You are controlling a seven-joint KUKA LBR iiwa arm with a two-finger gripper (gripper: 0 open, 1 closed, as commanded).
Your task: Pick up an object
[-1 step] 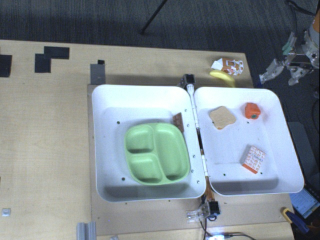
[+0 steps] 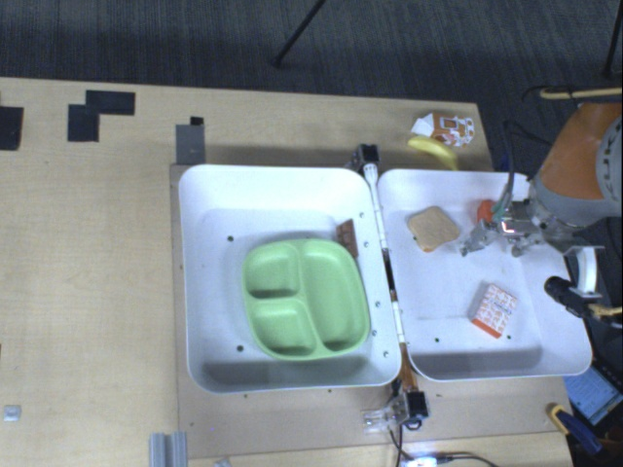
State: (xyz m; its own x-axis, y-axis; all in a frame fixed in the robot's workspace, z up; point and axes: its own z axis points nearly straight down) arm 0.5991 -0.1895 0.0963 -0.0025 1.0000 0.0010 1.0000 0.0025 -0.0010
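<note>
In the right bin (image 2: 555, 358) lie a tan bread-like slice (image 2: 433, 228), a small red-orange piece (image 2: 484, 208) and an orange-and-white patterned box (image 2: 494, 310). My gripper (image 2: 494, 246) hangs over the bin's upper right part, just below the red-orange piece and to the right of the slice. Its fingers are spread open with only white bin floor between them. The box lies apart from it, nearer the front. The grey arm with its orange band (image 2: 576, 159) comes in from the right.
The left bin (image 2: 209, 261) holds a green divided plate (image 2: 305, 297), and a small brown item (image 2: 345, 232) sits by the plate's far right corner. A yellow banana-like toy (image 2: 431, 149) and a white-orange packet (image 2: 446, 127) lie on the bench behind the right bin.
</note>
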